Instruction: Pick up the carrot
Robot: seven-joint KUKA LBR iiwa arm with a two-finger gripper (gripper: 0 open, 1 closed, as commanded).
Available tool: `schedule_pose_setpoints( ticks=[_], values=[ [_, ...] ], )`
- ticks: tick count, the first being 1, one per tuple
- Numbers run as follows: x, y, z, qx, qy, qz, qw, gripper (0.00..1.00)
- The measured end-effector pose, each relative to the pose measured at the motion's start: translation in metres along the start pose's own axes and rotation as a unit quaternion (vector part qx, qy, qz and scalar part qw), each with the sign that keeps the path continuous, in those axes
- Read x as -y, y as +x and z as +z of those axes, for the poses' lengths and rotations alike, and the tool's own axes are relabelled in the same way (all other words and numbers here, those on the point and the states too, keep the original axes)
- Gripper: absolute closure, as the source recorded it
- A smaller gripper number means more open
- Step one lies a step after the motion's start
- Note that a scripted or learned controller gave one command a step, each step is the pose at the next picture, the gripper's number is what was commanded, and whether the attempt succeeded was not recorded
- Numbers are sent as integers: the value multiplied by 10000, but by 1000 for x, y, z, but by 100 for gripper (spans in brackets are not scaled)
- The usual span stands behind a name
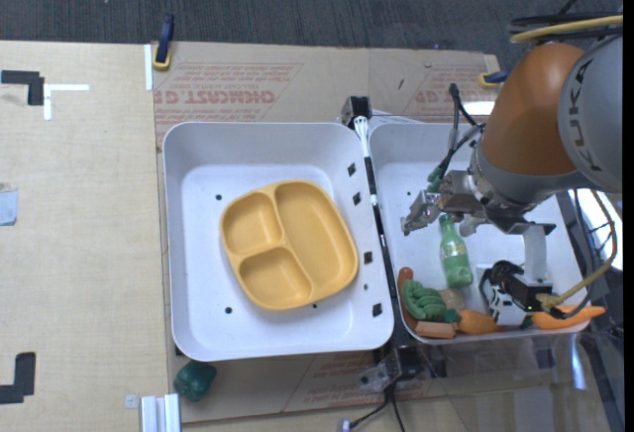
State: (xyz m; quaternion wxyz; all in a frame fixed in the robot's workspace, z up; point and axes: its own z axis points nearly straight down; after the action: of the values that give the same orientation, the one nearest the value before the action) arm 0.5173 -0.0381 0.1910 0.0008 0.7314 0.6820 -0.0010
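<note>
Right bin — gripper jaws unreadable, carrot apart at near-right corner.

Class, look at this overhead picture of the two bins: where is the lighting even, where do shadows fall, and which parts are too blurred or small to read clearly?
Camera view: light falls evenly on the left bin, with only a soft shadow around the yellow plate; the arm is close to the lens and slightly blurred; the end effector is dark and cluttered, hard to read; the carrot and neighbouring toys at the right bin's near edge look small and crowded.
</note>
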Motion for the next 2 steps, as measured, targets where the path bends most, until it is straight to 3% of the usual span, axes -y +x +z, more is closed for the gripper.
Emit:
schedule_pose_setpoints(
  ticks=[1, 2],
  values=[
    [33, 66, 0, -7, 25, 503, 9987, 0],
    [32, 66, 0, -7, 22, 512, 9987, 0]
  ],
)
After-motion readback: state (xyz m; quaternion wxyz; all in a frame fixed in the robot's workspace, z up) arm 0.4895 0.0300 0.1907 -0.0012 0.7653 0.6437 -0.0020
